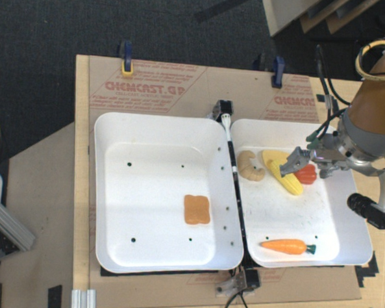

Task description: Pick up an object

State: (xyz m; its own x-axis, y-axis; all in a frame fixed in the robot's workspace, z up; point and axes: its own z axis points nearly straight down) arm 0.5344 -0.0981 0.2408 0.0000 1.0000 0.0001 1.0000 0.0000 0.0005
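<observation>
Judging from the overhead camera, I'd say the pick is at the approach stage and nothing has been lifted. The gripper sits low over the right bin, right at the yellow corn and a red piece beside it; I can't tell how the claw stands, since the wrist hides it. A tan, roundish item lies just left of the corn, a carrot near the front edge, and a toast slice in the left bin. Closing and lifting remain.
</observation>
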